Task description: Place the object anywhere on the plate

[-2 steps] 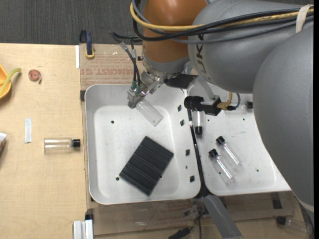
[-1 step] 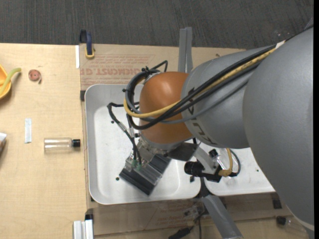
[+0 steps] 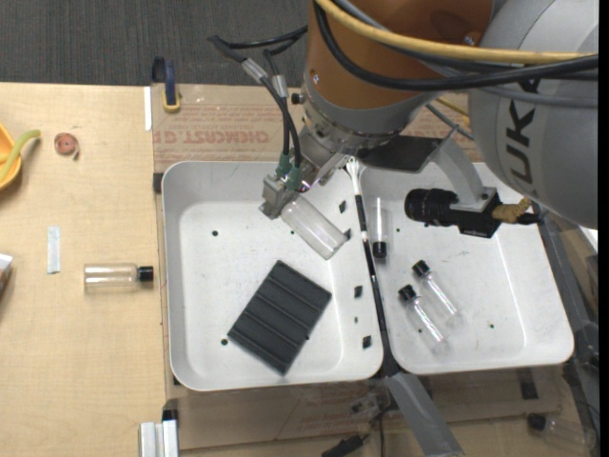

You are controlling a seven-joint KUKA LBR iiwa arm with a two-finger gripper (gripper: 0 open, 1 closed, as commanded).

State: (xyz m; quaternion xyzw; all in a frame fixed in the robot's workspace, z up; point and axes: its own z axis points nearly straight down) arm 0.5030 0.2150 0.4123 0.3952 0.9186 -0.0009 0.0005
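A dark ridged rectangular plate (image 3: 281, 314) lies tilted on the floor of the left bin (image 3: 190, 255), toward its front. My gripper (image 3: 281, 198) hangs over the back middle of that bin, above and behind the plate. It is shut on one end of a clear vial (image 3: 314, 227), which slants down and to the right from the fingers. The vial looks larger than the others, so it is lifted off the bin floor and apart from the plate. The arm's orange band and wrist hide the bins' back edges.
The right bin (image 3: 533, 331) holds three clear vials with black caps: one (image 3: 379, 227) by the divider, two (image 3: 433, 293) (image 3: 422, 320) near the middle. On the wooden bench at left lie another vial (image 3: 114, 274), a small white strip (image 3: 53, 250) and a red disc (image 3: 65, 144).
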